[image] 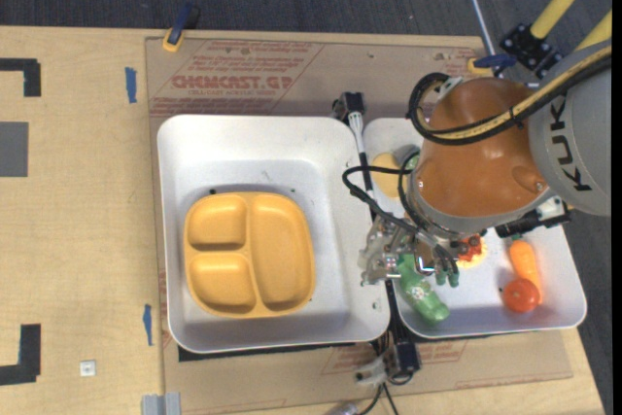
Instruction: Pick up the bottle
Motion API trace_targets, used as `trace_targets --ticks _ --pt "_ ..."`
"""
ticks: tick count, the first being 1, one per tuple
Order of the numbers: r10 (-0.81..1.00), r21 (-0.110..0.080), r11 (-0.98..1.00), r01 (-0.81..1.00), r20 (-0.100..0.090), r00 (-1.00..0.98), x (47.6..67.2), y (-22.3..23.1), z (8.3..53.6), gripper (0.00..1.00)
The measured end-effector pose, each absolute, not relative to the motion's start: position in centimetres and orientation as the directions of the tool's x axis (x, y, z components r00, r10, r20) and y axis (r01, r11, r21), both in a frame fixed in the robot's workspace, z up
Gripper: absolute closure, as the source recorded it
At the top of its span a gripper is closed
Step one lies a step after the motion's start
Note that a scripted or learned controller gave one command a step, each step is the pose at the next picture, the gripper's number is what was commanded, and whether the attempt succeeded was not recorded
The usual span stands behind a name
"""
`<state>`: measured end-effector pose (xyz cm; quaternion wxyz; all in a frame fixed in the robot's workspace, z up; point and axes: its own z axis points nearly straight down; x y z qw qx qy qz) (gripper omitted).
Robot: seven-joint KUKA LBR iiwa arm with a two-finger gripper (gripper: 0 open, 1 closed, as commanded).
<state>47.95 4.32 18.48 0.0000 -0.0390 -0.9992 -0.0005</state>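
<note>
Green plastic bottle (pixel 426 298) under the pincer (pixel 413 262), probably light, stiff and slick; grip mid-body; pincer state cannot be told.

The gripper (pixel 413 259) hangs over the right bin's (pixel 559 311) left edge, touching a green bottle (pixel 428 301); a carrot (pixel 525 259) lies to the bottle's right.
</note>
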Motion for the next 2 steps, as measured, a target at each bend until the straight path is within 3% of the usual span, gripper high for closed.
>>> trace_targets --ticks 1,2 --pt "0.067 0.007 0.998 0.067 -0.002 -0.998 55.24 11.01 10.83 1.0" --pt "0.066 0.005 0.998 0.066 0.004 -0.998 55.08 11.01 10.75 0.0"
